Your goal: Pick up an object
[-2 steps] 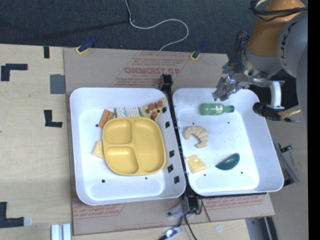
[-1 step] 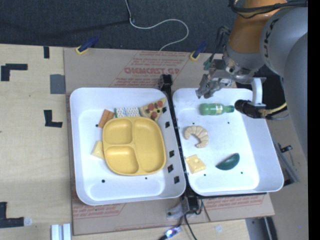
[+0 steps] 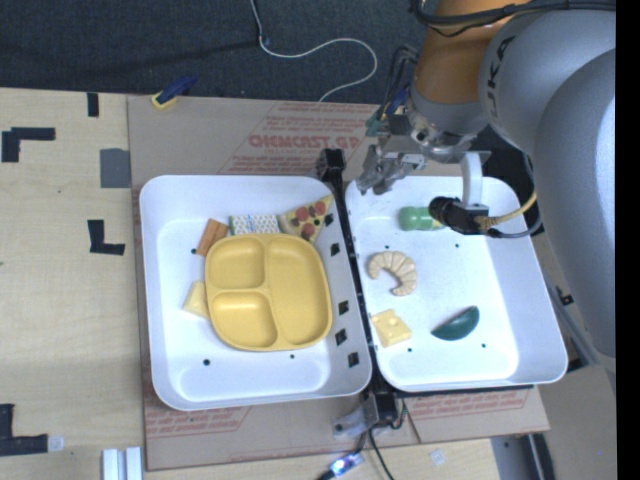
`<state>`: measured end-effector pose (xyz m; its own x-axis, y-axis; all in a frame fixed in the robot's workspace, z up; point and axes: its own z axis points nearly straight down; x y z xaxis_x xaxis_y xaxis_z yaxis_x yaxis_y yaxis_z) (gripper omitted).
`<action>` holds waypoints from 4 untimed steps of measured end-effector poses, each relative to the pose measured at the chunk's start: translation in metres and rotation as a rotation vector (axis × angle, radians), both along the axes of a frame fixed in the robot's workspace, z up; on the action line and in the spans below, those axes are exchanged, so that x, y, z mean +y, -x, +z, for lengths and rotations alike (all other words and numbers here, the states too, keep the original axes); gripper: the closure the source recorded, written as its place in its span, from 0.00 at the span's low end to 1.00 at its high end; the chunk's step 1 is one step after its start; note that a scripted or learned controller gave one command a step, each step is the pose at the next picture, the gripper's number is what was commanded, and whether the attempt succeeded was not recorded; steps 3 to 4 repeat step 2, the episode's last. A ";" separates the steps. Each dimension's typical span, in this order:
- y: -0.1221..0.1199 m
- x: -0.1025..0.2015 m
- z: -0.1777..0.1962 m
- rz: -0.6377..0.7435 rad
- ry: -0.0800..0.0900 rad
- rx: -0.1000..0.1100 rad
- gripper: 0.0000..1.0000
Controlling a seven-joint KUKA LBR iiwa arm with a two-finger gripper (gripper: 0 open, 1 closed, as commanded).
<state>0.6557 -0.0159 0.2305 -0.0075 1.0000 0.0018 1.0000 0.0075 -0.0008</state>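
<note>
While my claw (image 3: 378,180) hangs over the right bin's (image 3: 520,313) far-left corner, finger state indiscernible, the croissant (image 3: 393,270) lies apart, nearer the camera.

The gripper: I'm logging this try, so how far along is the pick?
Done: the arm has reached over the right bin, and the gripper sits at its far-left corner. In hand: nothing shows between its fingers. Left: grasping and lifting. The croissant, cheese wedge, dark green piece and light green piece all lie on the bin floor.
</note>
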 end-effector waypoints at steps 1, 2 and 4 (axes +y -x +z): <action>0.008 0.029 0.001 -0.003 0.001 0.002 1.00; 0.008 0.031 -0.016 -0.006 0.003 0.003 1.00; 0.008 0.031 -0.016 -0.006 0.003 0.003 1.00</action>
